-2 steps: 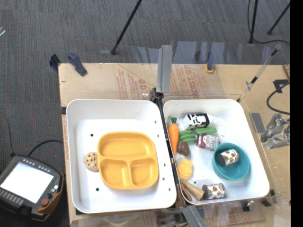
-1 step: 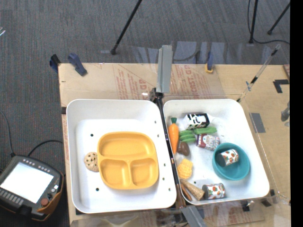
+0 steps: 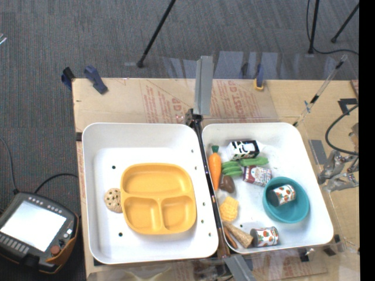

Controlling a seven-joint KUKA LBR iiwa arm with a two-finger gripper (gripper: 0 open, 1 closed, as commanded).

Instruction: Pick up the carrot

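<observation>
camera view — two shallow white bins side by side on a bench, seen from above at a slant. the left bin (image 3: 94,157) holds a yellow divided plate (image 3: 158,198) and, just beside the plate's left edge, a cookie (image 3: 113,199). the right bin (image 3: 293,139) holds the clutter: the carrot (image 3: 215,167) lies against the bin's left wall, near the divider between the bins, orange body pointing toward the viewer and green top toward the far wall. just beside it to the right are green pea pods (image 3: 234,168) and a small brown piece (image 3: 227,184); below it sits a yellow corn cob (image 3: 229,208), then an ice-cream cone (image 3: 237,234). farther right are a black-and-white carton (image 3: 244,149), a small can (image 3: 256,175), a teal bowl (image 3: 296,212) with a can (image 3: 283,194) inside, and another can (image 3: 265,236) near the front wall.

state of the pincer — how far it is open, and whether it has hold of anything, cannot be told from this view.

progress — judged from the layout, the task is at its start: the carrot rests in the bin, untouched and unlifted. approach, grasp and lift all remain. the wall and the close neighbours likely leave little room beside the carrot.
</observation>
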